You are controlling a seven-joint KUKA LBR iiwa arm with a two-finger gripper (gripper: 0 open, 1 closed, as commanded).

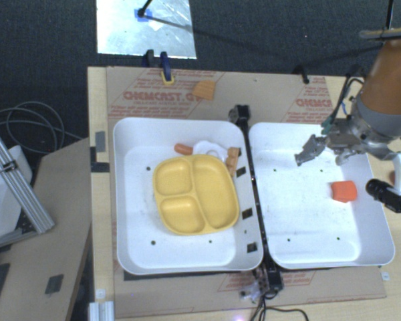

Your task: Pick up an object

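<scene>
An orange block [344, 191] lies in the right bin [301, 246], near its right side. My gripper [323, 156] hangs over the upper part of that bin, up and to the left of the block and apart from it. Its fingers are spread open with nothing between them. In the left bin [130, 246] sits a yellow divided plate [195, 194]. Behind the plate lie a small orange sausage-shaped piece [183, 149], a white item [208, 148] and a small brown piece [232, 158].
A tan piece [204, 89] rests on the cardboard behind the left bin, near a blue and yellow clamp [164, 65]. A shiny sheet [146, 17] lies farther back. Black clips [240, 114] sit along the seam between the bins.
</scene>
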